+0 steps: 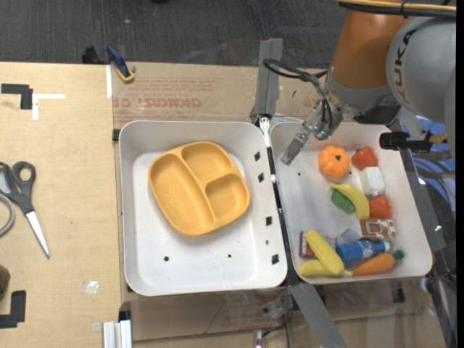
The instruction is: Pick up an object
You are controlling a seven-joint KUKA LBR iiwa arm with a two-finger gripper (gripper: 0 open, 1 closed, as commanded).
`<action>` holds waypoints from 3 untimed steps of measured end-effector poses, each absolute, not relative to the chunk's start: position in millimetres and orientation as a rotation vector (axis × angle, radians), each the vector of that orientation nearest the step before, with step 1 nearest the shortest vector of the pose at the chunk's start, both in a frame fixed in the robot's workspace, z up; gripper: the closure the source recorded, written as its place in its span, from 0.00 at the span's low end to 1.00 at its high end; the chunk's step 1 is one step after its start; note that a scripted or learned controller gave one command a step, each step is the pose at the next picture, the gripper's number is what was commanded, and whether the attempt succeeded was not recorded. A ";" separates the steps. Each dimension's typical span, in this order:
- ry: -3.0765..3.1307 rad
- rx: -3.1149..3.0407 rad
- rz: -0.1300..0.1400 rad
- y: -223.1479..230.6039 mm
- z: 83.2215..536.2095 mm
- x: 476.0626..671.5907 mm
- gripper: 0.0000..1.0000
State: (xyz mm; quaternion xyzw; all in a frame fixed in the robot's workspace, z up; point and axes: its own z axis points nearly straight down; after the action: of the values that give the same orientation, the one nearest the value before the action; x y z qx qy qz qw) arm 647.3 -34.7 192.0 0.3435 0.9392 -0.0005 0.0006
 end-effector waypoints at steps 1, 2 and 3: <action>2.836 1.350 -0.001 -101.5 102.1 606.7 0.00; 2.844 1.332 0.000 -125.3 92.2 544.6 0.00; 2.740 1.531 0.000 -172.3 93.6 611.0 0.00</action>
State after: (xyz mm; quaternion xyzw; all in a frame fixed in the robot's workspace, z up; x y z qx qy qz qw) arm 611.0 -172.3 93.6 0.4877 0.8730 -0.0001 0.0016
